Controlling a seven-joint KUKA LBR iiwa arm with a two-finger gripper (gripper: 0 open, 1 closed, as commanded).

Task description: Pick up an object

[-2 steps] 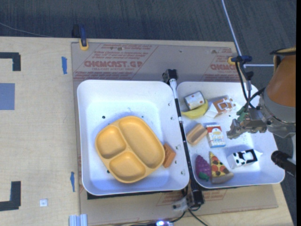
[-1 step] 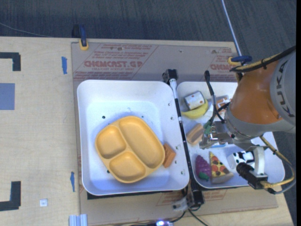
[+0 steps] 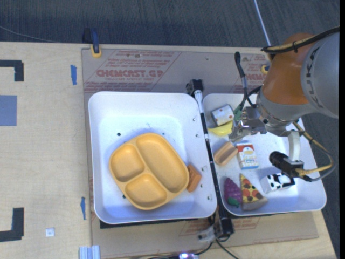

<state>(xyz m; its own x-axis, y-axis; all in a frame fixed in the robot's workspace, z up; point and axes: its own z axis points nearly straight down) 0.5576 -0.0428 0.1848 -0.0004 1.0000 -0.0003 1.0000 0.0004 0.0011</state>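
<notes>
The tool (image 3: 241, 127) hangs low over the right bin (image 3: 315, 198), at its far left part, and its tip is lost against the grey wrist (whether it stands apart or together I cannot tell). Nothing can be seen clamped in it.

The nearest candidate is the yellow piece (image 3: 219, 128), just beside the tool on the side away from the arm. Its long axis seems to run roughly across the bin, towards the tool. A small white box (image 3: 222, 114) lies just beyond it, touching or nearly so. On the tool's near side lie a tan roll (image 3: 225, 154) and a red-and-white carton (image 3: 247, 156), a little further off.

Judging from this, the coming move turns on a short shift away from the arm and then a descent. The bin's dividing wall close behind the yellow piece leaves little room.
</notes>
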